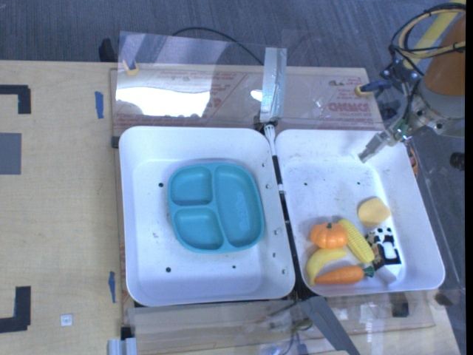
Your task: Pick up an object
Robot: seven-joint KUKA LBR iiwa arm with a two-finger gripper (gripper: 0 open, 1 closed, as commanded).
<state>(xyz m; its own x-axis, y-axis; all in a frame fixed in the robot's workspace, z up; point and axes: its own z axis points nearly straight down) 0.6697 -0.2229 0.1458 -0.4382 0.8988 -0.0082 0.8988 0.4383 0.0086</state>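
Note:
In the right bin [325, 161], a cluster of toy food lies at the front right. It holds an orange pumpkin [328, 235], a yellow corn cob [358, 242], a banana [323, 261], an orange carrot [340, 276], a pale yellow lump [373, 211] and a black-and-white piece [386, 246]. My gripper [369, 151] hangs over the bin's far right corner, tilted down to the left. It is well behind the cluster, and nothing shows in it.
The left bin [140, 198] carries a blue divided plate [216, 205]. A clear plastic sheet [177, 72] and a metal bar [273, 83] stand behind the bins. Cables [414, 39] loop around the arm at the top right.

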